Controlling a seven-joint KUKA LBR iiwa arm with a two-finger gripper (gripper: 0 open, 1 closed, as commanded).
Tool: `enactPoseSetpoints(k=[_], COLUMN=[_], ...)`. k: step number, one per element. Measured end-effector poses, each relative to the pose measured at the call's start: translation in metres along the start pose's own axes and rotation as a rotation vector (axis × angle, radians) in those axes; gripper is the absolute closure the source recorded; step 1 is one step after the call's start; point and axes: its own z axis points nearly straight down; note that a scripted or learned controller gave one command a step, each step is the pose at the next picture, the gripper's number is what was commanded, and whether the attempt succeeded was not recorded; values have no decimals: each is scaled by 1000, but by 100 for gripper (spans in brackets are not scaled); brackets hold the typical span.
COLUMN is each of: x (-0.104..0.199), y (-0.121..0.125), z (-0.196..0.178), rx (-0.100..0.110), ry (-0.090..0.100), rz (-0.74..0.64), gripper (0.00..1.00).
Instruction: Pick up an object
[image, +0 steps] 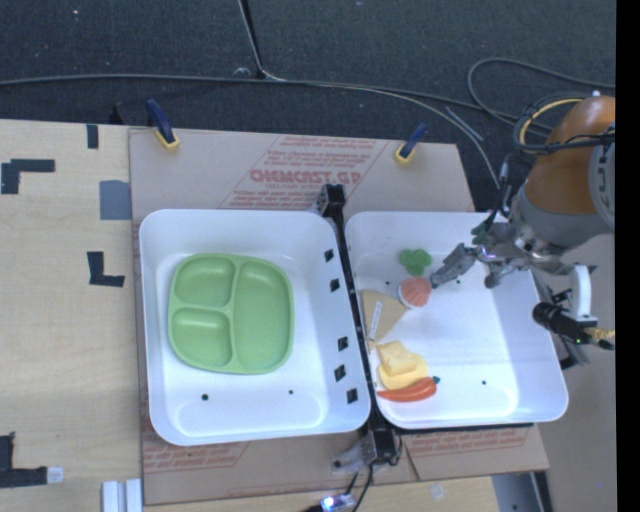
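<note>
My gripper (466, 278) hangs over the upper middle of the right bin (520, 340), reaching in from the right. It is open, with bare white bin floor between the fingers. One fingertip (441, 278) sits just right of a small pink-and-red round piece (414, 293). A little green toy (415, 260) lies just above that piece. A tan wedge (380, 310) rests against the bin's left wall. Lower down lie a yellow block (398, 362) and a red chili pepper (408, 391).
The left bin (160, 250) holds a green divided plate (231, 312). A black divider (345, 300) runs between the bins. Black cables trail across the dark floor behind the bench, and clamps hold the cardboard underlay.
</note>
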Motion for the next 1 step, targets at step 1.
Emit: enactPoseSetpoints(k=[1], x=[2], y=[0], z=[43], rx=[3], ry=[0], rz=[0], gripper=[0])
